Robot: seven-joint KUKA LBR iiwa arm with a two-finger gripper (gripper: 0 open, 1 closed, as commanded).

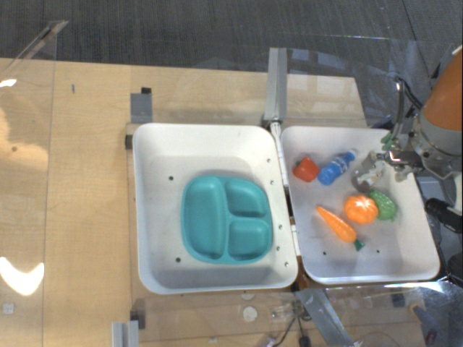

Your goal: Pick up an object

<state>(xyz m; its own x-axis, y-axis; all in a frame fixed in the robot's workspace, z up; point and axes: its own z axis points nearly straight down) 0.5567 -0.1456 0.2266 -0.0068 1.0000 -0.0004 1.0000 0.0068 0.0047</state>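
Observation:
The right bin [405, 262] holds several toy items. At its far left lies a red piece [306, 169], with a blue bottle [337, 168] beside it. Further forward are a round orange fruit [361, 210], a green vegetable [385, 204] touching the fruit's right side, and a carrot [336, 224]. My gripper [367, 175] hangs low over the bin's back right part, just right of the blue bottle and just behind the orange fruit. I see nothing held in it.
The left bin [155, 194] contains a teal divided plate [226, 219]. A metal post [275, 85] stands behind the seam between the bins. The arm's grey wrist and orange band [443, 103] reach in over the right bin's far right wall.

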